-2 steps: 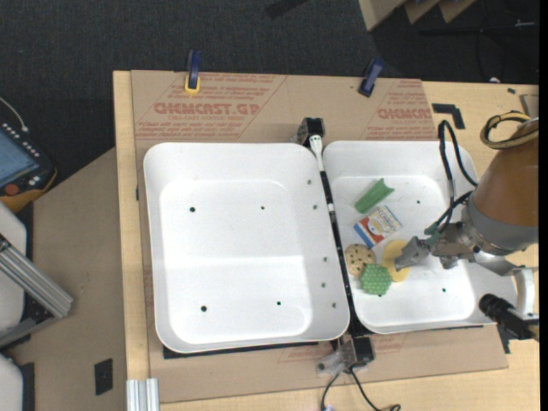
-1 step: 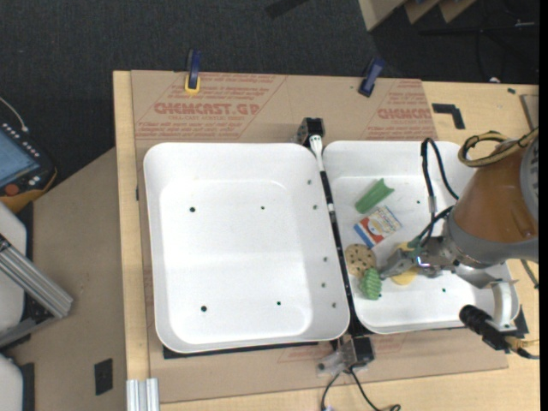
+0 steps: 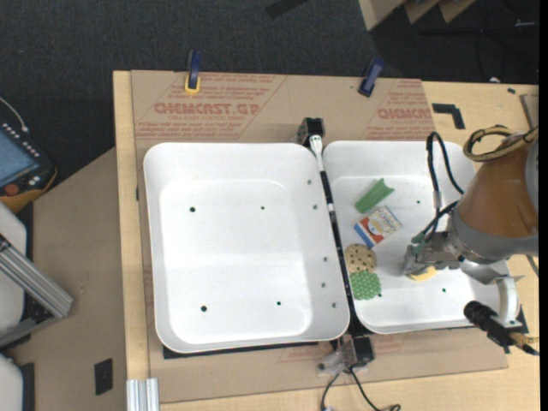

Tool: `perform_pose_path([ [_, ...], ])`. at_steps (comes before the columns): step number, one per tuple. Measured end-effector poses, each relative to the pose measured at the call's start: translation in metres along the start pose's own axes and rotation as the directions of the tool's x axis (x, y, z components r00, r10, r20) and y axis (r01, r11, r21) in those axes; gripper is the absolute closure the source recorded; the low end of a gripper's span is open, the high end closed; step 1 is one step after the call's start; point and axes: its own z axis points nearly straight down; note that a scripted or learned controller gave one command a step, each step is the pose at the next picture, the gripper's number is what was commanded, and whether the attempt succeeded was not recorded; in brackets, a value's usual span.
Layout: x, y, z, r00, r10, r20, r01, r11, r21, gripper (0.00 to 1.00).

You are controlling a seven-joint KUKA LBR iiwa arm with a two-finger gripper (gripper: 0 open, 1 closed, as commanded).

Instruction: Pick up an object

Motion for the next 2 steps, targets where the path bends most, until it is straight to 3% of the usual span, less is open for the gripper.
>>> perform_pose_path([
  [1, 0.045, -0.006, -0.098, 1.0, -0.007, 0.0, 0.007, 1.0, -0.006, 1.0],
  [2, 0.15, 0.028, -0.105, 1.0, -0.013, -0.002, 0.013, 1.0, -0.003, 1.0],
])
